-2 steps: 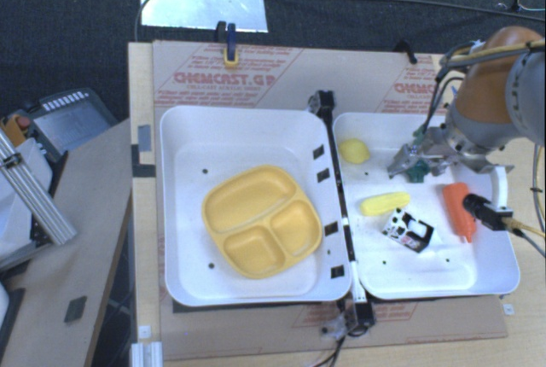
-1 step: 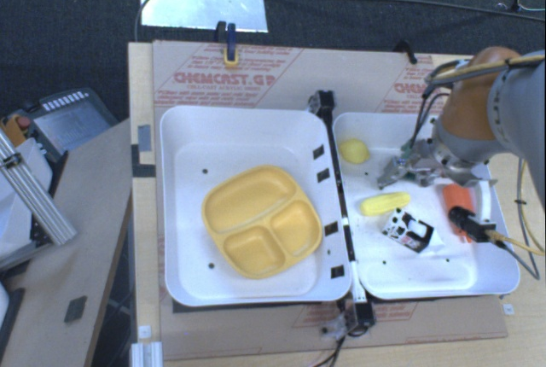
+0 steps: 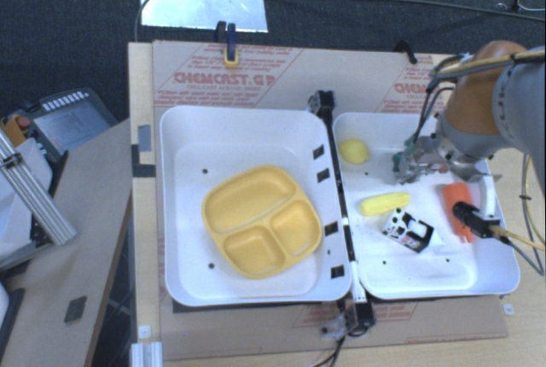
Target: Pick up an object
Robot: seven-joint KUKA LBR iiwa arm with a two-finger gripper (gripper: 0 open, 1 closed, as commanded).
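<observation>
In the right bin lie a small yellow lemon-like ball at the back left, a long yellow piece in the middle, a black-and-white object just in front of it, and an orange carrot-like piece with a black end on the right. My gripper hangs low over the bin's back part, right of the yellow ball and above the long yellow piece. I see nothing held in it.
The left bin holds a yellow divided plate. A black clip strip runs along the seam between the bins. The arm's grey body with its orange band covers the right bin's back right corner. Cables trail at the right edge.
</observation>
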